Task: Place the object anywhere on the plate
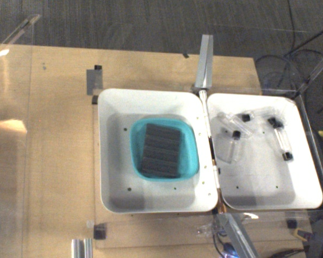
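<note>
A teal square plate point(190, 150) sits in the left white bin point(113, 144). A dark grey ribbed rectangular block point(161, 149) lies flat on the middle of the plate, its long side running front to back. Several clear plastic tubes with black caps lie in the right bin point(307, 192): one point(282, 138) at the right, one point(231, 144) near the left wall, and another point(237, 120) toward the back.
The two bins stand side by side on a wooden bench point(43, 171). A grey metal bar point(204, 63) stands behind the seam between them. Cables point(290, 63) run at the back right, and small fixtures point(231, 238) sit at the front edge.
</note>
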You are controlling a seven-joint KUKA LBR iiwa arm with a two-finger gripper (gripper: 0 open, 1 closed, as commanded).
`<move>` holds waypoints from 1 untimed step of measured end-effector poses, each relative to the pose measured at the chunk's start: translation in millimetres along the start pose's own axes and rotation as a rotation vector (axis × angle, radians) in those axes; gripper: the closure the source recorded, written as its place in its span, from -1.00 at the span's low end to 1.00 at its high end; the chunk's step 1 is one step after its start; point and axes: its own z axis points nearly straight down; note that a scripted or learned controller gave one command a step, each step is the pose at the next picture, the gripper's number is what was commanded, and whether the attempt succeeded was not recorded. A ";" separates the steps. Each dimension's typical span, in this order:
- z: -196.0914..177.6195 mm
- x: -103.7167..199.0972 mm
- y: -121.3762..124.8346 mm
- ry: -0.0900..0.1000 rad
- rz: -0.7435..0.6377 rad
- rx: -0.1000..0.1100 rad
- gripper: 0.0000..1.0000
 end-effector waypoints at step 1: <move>-0.2 -52.0 8.1 -0.002 0.001 0.001 -1.00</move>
